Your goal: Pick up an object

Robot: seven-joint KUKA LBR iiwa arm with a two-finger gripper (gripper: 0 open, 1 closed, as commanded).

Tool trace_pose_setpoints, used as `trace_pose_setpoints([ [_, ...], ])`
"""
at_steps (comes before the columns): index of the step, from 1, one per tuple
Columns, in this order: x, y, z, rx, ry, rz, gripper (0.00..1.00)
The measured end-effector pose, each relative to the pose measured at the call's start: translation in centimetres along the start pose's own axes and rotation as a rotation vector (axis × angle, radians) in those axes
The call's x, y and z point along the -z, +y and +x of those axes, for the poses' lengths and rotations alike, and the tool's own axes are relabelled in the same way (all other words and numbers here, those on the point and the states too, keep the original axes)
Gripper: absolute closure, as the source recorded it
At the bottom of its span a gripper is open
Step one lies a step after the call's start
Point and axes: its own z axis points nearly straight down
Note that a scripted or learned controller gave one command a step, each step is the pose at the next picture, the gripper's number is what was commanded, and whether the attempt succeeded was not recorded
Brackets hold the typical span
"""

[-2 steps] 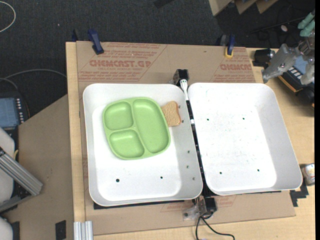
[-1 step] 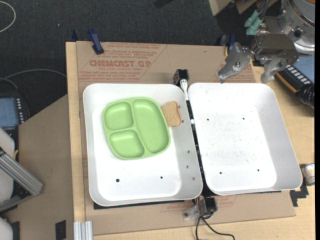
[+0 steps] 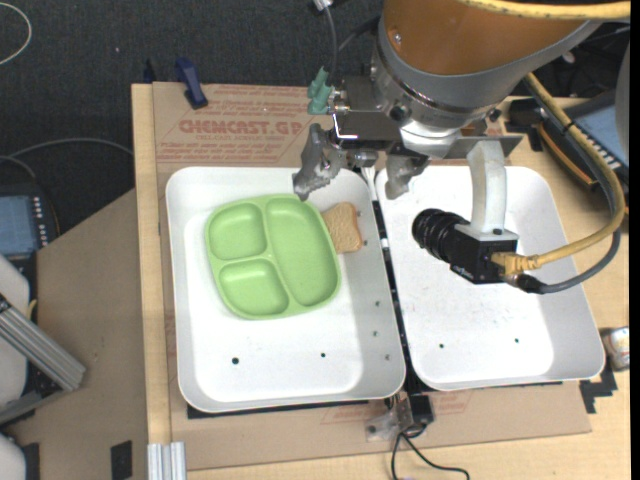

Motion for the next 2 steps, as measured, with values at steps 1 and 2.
trace_pose_setpoints([
  [1,1.5,0.2,-0.7,-0.013,0.001,-0.011,1.0],
  [2,-3.9,0.1,-4.2,-0.02,-0.003,-0.001,1.0],
])
